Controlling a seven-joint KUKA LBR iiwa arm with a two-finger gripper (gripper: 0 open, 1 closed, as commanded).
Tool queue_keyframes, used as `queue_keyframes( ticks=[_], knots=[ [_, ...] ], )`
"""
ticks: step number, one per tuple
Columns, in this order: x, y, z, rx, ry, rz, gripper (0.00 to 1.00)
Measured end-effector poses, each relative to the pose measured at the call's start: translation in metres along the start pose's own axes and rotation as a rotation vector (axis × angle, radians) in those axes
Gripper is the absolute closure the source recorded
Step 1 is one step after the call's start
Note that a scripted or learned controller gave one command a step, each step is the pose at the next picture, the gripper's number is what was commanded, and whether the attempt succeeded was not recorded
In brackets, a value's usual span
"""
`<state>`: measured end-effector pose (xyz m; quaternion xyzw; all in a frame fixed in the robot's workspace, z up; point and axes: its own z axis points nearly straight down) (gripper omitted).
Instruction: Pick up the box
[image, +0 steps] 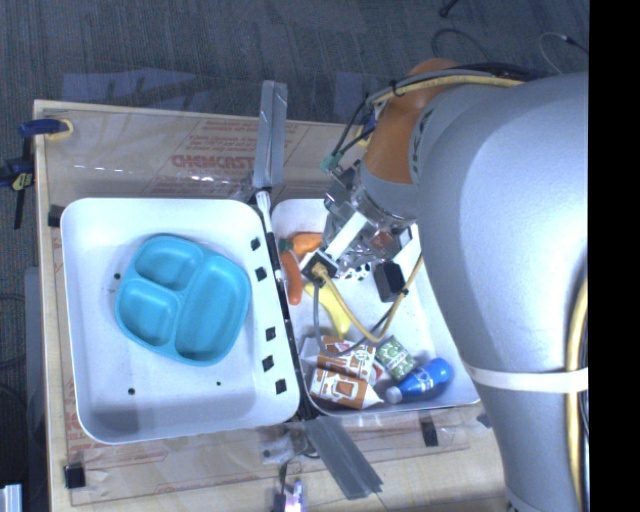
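The box, a brown and white carton, lies at the near end of the right bin, leaning against its front wall. My gripper hangs over the middle of that bin, farther back than the box and well apart from it. Its two dark fingers stand apart, open, with nothing between them. The grey arm with the orange band covers the right bin's right side.
Beside the box lie a green can and a blue bottle. A yellow banana and orange carrots lie under and left of the gripper. The left bin holds a blue divided plate.
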<state>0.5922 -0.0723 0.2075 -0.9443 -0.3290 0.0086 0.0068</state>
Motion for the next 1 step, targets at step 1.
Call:
queue_keyframes(
  ticks=[1],
  knots=[
    [0.0552, -0.0229, 0.0169, -0.016, 0.008, -0.091, 1.0]
  ],
)
